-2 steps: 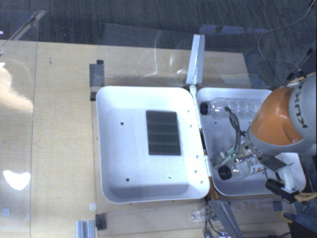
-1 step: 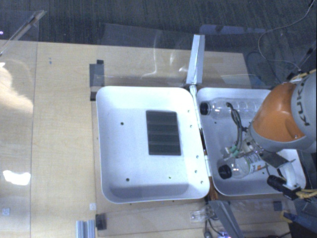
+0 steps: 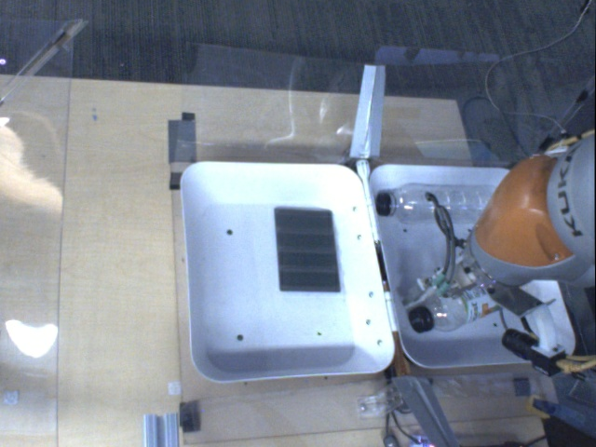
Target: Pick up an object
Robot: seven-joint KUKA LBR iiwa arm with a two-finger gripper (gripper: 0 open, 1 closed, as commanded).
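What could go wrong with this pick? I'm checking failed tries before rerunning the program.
The clear bottle under the gripper lies on its side, so it may roll or slip away. A second clear bottle lies close by at the right bin's far wall, and the arm might knock it.

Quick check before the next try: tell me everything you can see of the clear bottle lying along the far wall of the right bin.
The clear bottle looks like transparent plastic with a dark cap at its left end, near the bin's far left corner. It lies on its side along the far wall of the right bin. Its right end is hidden behind the arm's orange band. A dark cable crosses its middle. Contents cannot be made out.
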